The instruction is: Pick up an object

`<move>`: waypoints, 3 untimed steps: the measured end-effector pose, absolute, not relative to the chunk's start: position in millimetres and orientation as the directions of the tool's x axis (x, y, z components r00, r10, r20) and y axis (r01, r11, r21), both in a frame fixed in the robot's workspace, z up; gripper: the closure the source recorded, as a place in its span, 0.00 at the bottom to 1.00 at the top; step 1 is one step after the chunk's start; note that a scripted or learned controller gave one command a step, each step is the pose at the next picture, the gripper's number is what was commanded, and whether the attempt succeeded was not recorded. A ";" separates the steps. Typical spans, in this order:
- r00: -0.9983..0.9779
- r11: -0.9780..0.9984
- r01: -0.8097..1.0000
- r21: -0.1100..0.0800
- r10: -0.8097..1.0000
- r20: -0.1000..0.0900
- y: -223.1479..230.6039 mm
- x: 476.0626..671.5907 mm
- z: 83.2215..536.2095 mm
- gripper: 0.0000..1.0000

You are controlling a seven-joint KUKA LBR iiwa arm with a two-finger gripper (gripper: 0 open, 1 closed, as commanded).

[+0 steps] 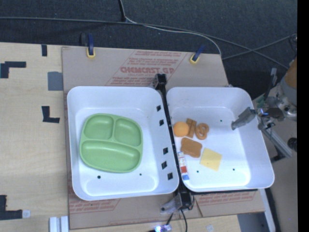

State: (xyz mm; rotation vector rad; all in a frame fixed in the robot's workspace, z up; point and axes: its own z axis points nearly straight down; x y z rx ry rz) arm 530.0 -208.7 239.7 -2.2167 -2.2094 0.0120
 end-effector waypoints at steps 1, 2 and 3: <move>-0.001 0.001 1.000 -0.002 1.000 0.000 -208.1 532.7 246.8 0.00; -0.001 0.001 1.000 -0.005 1.000 0.000 -210.1 540.3 187.3 0.00; -0.001 0.001 1.000 -0.006 1.000 0.000 -210.6 537.8 143.5 0.00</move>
